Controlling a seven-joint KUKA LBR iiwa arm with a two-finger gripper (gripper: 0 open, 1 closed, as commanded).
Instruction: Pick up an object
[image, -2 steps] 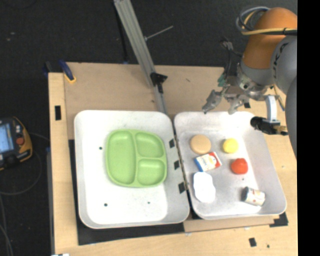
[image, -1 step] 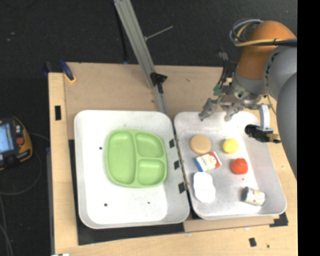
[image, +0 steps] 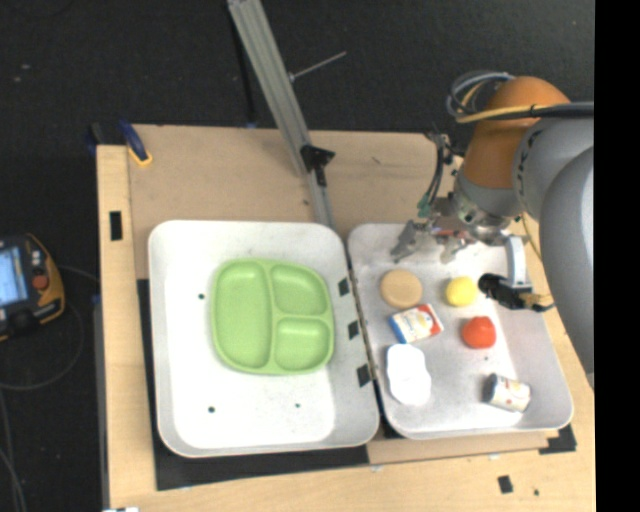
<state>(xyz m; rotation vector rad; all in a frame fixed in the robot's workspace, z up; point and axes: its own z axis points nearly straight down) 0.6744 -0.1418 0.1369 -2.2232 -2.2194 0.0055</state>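
Hovering over right bin (image: 560, 400) back edge, gripper (image: 432, 240) sat just behind tan disc (image: 402, 289); open or clenched, can't tell. Disc looked stiff, light, flat — prob. best pinched across its rim w/ care.

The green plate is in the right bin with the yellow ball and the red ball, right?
Not quite. The camera view shows the green plate in the left bin. The yellow ball and the red ball are in the right bin.
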